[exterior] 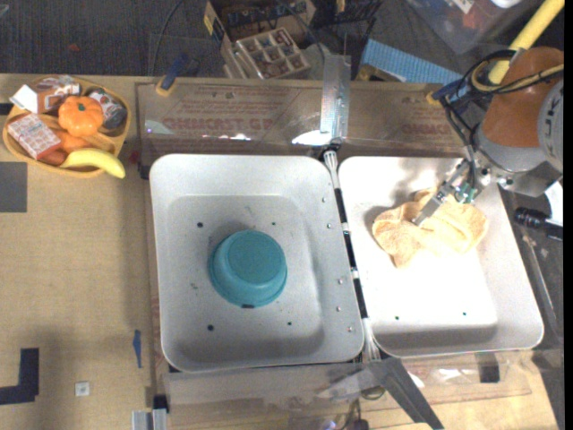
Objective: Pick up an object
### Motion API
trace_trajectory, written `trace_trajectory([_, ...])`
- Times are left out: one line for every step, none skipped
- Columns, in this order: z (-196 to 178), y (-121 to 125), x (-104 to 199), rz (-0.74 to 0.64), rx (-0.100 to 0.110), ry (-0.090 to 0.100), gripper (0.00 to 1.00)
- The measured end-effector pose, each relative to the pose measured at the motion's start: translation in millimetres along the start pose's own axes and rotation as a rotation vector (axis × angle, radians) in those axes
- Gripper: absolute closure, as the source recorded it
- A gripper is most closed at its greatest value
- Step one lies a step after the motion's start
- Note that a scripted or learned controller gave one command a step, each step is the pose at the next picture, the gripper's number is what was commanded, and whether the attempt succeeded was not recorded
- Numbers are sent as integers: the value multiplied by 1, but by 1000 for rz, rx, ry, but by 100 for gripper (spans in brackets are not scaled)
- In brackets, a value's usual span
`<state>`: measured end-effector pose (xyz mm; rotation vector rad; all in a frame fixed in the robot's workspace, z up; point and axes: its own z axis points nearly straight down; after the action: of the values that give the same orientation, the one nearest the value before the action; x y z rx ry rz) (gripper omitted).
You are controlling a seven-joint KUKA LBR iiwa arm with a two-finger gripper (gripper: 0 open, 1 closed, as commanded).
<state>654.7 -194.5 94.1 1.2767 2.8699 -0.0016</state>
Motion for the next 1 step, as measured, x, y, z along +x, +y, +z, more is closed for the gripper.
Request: trace_trajectory([-56,41,47,28,-2,-1,0])
